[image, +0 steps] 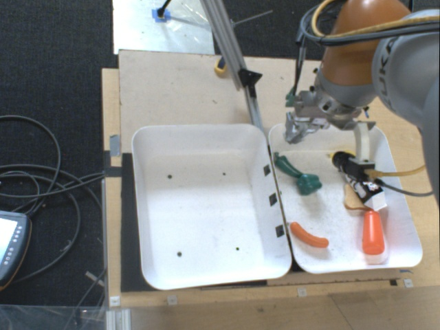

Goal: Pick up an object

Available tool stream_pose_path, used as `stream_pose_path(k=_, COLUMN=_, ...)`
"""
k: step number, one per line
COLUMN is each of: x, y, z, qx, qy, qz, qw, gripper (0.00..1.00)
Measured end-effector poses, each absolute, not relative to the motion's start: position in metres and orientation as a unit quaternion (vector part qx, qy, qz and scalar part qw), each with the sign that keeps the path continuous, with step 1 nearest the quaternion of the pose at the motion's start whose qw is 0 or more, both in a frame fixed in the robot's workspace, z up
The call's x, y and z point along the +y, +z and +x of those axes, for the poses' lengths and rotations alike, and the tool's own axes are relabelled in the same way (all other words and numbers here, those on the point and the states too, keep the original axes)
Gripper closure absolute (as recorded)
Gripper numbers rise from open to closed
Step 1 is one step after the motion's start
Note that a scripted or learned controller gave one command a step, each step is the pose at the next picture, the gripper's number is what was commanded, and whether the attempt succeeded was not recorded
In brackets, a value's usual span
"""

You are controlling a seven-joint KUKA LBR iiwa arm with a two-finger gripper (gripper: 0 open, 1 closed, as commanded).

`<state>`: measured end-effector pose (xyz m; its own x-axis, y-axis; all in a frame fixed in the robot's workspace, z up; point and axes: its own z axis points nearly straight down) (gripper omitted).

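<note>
Counting first, you have two white bins side by side: the left bin (148,150) and the right bin (337,208). In the right bin lie four loose things. One is a dark green tool (298,175) with a thin handle and a thicker head. Two are orange: a slim orange stick (309,236), a little curved, and a thicker orange cylinder (372,232) with a rounded top. The fourth is a tan flat piece (352,199), partly covered, so you cannot tell its full shape.

You have one gripper (295,132). It hangs over the far corner of the right bin, close to the wall that the two bins share. No thing shows in its grasp, and it does not seem to touch any of the four. Whether it is released or clenched you cannot tell, because the slanted view shows it as one grey metal lump.

From the gripper, the dark green tool is the nearest: it lies just toward the camera, its handle end pointing up to the gripper but apart from it. The slim orange stick lies further in the same direction, near the shared wall. The tan flat piece is toward the camera and to the view's right of the gripper. The orange cylinder is just beyond that piece and well apart from the gripper.
</note>
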<state>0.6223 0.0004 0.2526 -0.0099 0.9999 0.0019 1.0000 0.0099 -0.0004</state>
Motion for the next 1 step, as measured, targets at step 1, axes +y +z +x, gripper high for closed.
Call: stream_pose_path(k=1, x=0.0516, y=0.2374, z=0.6233, qx=-0.711, qy=-0.0007, qz=-0.704, qw=0.001, gripper=1.0)
